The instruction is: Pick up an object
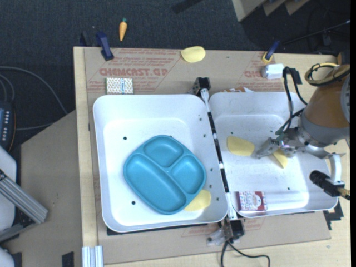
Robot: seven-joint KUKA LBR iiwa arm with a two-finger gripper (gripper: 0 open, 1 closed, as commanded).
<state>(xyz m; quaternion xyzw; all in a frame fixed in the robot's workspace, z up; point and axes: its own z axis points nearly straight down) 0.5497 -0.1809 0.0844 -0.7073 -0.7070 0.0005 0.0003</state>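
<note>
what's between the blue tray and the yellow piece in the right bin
In the camera view, the blue tray and the yellow piece are parted by the two bins' adjoining rims; otherwise bare white floor.

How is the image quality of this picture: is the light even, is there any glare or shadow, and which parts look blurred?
Camera view: the light is soft and even, and the two white bins look bright, almost washed out. The blue plate casts only a faint shadow. The gripper and the yellow piece beside it look slightly blurred. The floor at the top is dark with little detail.
</note>
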